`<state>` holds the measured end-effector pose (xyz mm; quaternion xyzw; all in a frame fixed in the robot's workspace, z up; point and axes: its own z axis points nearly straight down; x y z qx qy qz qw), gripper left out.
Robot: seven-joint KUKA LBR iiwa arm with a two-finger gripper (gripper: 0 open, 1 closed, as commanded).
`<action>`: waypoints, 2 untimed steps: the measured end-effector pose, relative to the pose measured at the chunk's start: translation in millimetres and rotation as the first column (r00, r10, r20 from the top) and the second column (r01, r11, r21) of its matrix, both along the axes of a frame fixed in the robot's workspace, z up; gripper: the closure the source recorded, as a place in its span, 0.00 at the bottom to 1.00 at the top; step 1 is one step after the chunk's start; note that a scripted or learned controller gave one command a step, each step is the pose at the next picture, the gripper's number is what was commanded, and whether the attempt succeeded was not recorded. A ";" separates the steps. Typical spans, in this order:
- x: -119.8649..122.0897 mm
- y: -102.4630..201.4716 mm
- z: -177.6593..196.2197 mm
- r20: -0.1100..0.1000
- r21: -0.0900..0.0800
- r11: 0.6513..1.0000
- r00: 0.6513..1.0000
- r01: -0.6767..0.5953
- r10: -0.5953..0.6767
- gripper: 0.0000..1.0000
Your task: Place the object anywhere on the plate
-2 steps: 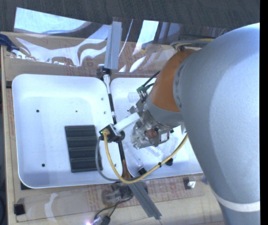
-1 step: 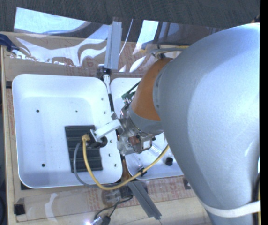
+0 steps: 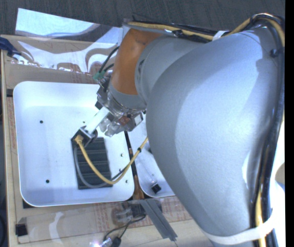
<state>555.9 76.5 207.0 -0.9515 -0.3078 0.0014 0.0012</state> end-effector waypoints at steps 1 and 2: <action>8.1 -49.3 -16.5 0.000 -0.004 0.945 0.945 0.327 -0.327 1.00; -76.0 -55.9 -9.5 -0.004 0.000 0.998 0.998 0.056 -0.056 1.00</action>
